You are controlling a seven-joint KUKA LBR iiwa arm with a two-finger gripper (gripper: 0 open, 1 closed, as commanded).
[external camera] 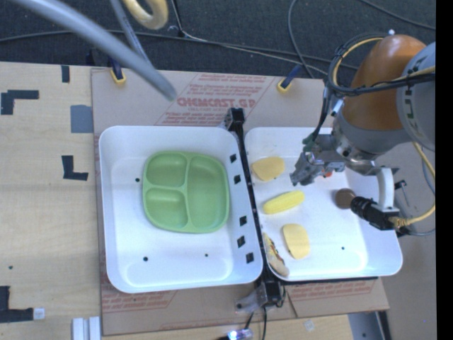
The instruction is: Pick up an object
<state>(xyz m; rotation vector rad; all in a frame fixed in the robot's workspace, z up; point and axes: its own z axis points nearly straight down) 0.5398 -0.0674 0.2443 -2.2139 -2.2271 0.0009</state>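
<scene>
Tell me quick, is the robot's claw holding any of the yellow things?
Gripper: over the right bin, nothing seen between its fingers; open or shut cannot be told.

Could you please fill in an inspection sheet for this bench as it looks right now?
Surface: two white bins side by side, left bin and right bin, on a brown board.
Job's things: in the right bin, three yellow pieces, upper, middle, lower; a small brown round piece; a patterned item at the divider.
Clutter: green divided plate in the left bin.
Gripper: gripper low over the right bin, beside the upper yellow piece; nothing seen between its fingers.
Cables: black cables behind the board; yellow cable on the arm.
Surroundings: wooden bench, dark floor.
</scene>
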